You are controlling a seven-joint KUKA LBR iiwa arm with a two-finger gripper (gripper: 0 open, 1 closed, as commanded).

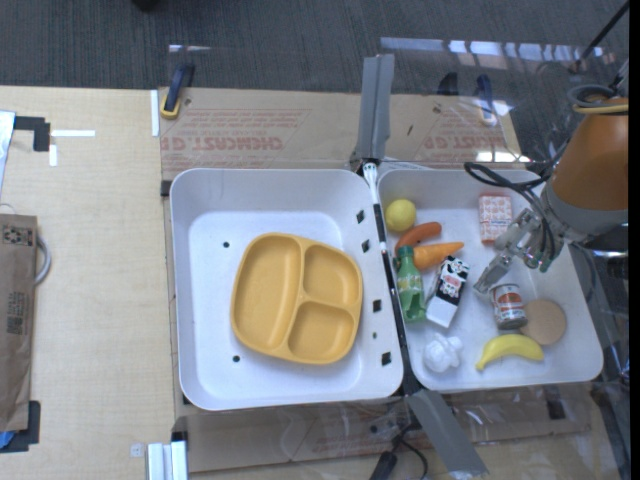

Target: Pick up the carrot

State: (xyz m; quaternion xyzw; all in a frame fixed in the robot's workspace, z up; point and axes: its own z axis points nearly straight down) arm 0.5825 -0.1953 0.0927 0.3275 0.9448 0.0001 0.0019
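A: Item one, the metal two-finger claw. Location?

B: Over the right shallow white plastic bin, hanging from the grey arm with the orange band. Its fingers are parted, with nothing between them. The tips sit just above a small tin can with a red label.

A: Nearest neighbours?

B: A round tan disc just right of the can, a yellow banana below it near the front wall, and a pinkish rectangular packet up toward the back wall.

A: Item two, the task's thing.

B: The orange tapered carrot lies on the floor of the same bin, left of the claw and apart from it. Its thick end points left, thin end right. Just above it lies a reddish-orange chilli-shaped piece, roughly parallel.

A: Remaining contents, right bin?

B: A yellow lemon near the back left; a green plastic bottle along the left wall; a small black-and-white carton just below the carrot's tip, tilted; a white crumpled lump near the front.

A: Left bin?

B: The left shallow white plastic bin holds one yellow three-compartment plate, set at an angle.

A: Surroundings?

B: Both bins rest on brown cardboard sheeting over the pale wooden tabletop. A brown paper bag lies at the far left edge.
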